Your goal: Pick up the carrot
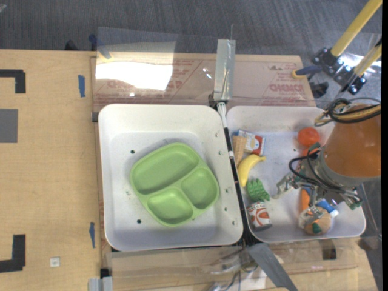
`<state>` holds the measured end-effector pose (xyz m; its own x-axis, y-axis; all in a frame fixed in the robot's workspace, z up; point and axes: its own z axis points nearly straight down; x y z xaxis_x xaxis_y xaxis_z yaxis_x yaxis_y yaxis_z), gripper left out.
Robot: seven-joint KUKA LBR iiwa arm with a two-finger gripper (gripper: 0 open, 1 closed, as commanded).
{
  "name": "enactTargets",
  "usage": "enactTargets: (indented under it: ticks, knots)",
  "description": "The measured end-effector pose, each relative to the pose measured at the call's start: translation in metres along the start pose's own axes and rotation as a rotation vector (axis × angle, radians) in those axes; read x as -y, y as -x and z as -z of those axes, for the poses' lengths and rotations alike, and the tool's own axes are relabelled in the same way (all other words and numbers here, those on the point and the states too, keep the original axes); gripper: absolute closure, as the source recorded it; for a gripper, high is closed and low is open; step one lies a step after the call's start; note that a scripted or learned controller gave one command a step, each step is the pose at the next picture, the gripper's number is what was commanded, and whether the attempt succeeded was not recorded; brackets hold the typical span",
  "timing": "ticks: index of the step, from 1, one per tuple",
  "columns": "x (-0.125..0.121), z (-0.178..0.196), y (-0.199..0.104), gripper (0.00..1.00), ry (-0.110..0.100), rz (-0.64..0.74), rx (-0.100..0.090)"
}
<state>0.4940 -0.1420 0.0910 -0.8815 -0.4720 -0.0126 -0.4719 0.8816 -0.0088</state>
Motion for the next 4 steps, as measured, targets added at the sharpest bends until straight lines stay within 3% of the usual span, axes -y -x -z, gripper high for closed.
enactTargets:
  ticks: [1,2,3,4]
  knots:
    - [0.001,0.013,0.006,1.00,-0.009,0.002,0.015]
    - [0.001,0.012,0.006,0.00,-0.007,0.002,0.013]
    - [0.014,-0.001,-0.009,0.00,0.003,-0.277,0.000]
    - [0.016,0.013,-0.004,1.00,-0.006,-0.276,0.015]
